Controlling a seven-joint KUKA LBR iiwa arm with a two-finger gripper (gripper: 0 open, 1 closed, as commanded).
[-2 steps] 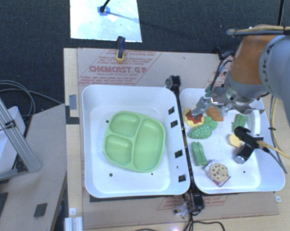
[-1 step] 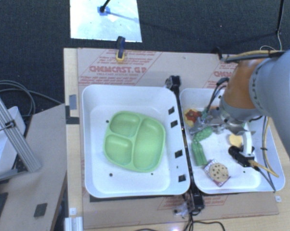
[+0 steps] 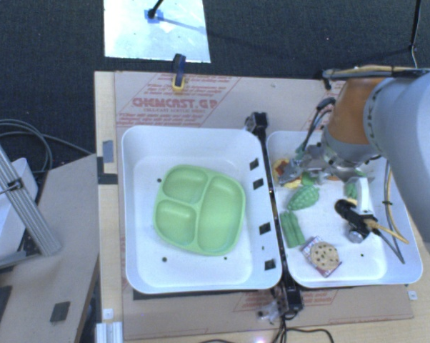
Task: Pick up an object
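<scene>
Two bins sit side by side on the bench. The left bin (image 3: 140, 152) holds a divided plate (image 3: 200, 209) near its middle. The right bin (image 3: 397, 266) holds a clutter: a cookie (image 3: 322, 254) at the front, a bean pod (image 3: 292, 228) behind it by the left wall, and a leaf-shaped piece (image 3: 303, 197) further back, under the arm (image 3: 386, 116).

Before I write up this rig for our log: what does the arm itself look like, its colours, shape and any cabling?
The arm is a thick, rounded grey cylinder with a broad orange band above the wrist. Thin dark cables loop along the wrist beside the band. Below sits a darker metallic gripper, over the right bin. No lettering is legible.
</scene>
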